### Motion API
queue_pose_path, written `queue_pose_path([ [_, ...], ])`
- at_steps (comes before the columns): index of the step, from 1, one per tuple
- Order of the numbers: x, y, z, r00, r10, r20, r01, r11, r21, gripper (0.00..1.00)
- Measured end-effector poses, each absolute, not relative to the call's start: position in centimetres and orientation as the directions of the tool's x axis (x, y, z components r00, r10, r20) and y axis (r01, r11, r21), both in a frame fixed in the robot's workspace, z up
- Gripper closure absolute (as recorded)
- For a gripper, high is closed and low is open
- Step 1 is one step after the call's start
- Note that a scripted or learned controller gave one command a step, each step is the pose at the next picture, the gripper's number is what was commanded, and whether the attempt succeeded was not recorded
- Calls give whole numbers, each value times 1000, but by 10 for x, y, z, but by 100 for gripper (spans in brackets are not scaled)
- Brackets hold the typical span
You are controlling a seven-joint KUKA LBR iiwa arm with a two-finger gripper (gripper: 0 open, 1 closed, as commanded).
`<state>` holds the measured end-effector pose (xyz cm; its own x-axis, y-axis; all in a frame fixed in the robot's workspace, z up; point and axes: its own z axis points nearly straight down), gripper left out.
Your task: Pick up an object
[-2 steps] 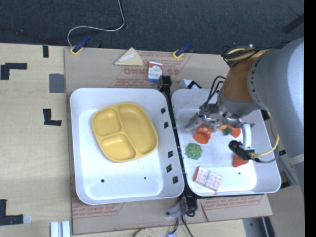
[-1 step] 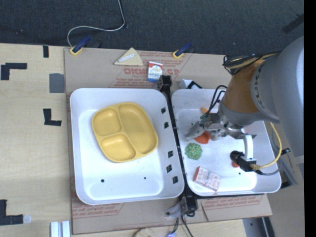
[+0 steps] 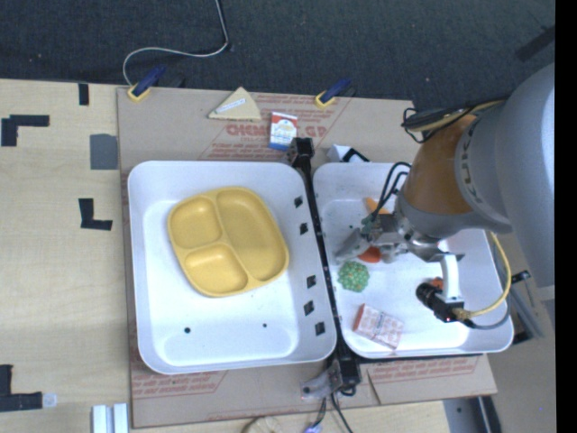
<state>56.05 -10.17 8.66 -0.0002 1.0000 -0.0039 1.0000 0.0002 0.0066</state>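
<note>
Two shallow white plastic bins sit side by side on a bench. The left bin holds a yellow plastic plate with three compartments, lying toward its far side. The grey robot arm with an orange band reaches over the right bin from the right. Its two-finger gripper hangs low near the bin's left side; whether it is apart or together cannot be told. Just near of it lies a round green bumpy object, beside a small red-orange piece. A small pink-and-white packet lies nearer still.
</note>
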Motion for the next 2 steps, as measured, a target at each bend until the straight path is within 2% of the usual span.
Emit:
queue_pose_path([
  [1, 569, -106, 86, -1, 1000, 1, 1000, 1, -1, 0],
  [2, 569, -107, 96, 0, 1000, -3, 1000, 0, 3, 100],
])
